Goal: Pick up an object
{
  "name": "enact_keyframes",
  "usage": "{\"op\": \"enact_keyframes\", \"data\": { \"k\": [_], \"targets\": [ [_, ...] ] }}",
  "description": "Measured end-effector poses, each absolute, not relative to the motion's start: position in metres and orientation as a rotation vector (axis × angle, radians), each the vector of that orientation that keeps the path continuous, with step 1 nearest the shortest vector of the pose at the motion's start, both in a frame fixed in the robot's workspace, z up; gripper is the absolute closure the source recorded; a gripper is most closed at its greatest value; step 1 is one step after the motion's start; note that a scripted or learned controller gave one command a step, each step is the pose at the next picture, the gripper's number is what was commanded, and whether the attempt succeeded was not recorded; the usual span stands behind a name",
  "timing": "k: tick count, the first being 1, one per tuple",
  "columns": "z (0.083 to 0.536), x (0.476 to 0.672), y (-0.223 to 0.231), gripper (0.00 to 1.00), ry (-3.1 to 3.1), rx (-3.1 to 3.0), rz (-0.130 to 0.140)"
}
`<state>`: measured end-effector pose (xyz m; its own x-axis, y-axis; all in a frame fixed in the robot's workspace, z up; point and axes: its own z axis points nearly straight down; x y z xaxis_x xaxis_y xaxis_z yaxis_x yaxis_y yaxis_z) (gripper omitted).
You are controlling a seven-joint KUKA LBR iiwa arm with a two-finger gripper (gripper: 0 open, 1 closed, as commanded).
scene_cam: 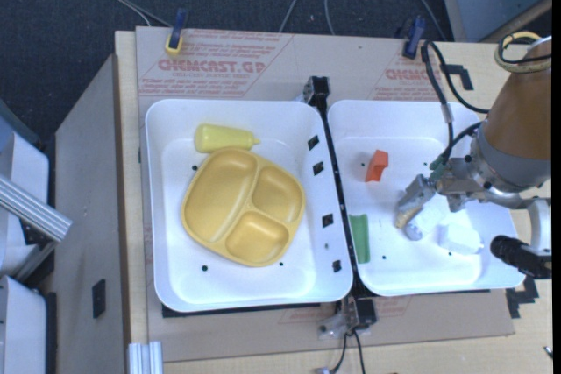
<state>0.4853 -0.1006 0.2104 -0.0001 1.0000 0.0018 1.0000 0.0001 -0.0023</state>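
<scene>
Camera view: the gripper (410,208) is seen low in the right bin (386,280), reaching in from 3 o'clock; whether it is apart or together cannot be told. An orange block (377,165) lies at its 11 o'clock, apart. A green block (359,238) lies at 8 o'clock by the bin's left wall. A yellow divided plate (244,206) and yellow bottle (224,137) are noted in the left bin (166,215).

At the right edge of the frame the arm (524,123) shows a broad orange band over a grey wrist, black cables looping along it, ending in a dull metal claw (410,208).
</scene>
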Motion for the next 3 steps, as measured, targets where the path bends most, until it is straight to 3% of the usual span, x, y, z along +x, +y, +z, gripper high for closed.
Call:
{"op": "enact_keyframes", "data": {
  "k": [1,2,3],
  "targets": [
    [0.495,0.481,-0.114,0.0,-2.235,-2.233,-0.019],
    [0.497,0.482,-0.113,1.0,-2.228,-2.223,-0.004],
    [0.504,0.508,-0.165,1.0,-2.222,-2.229,-0.001]
  ]
}}
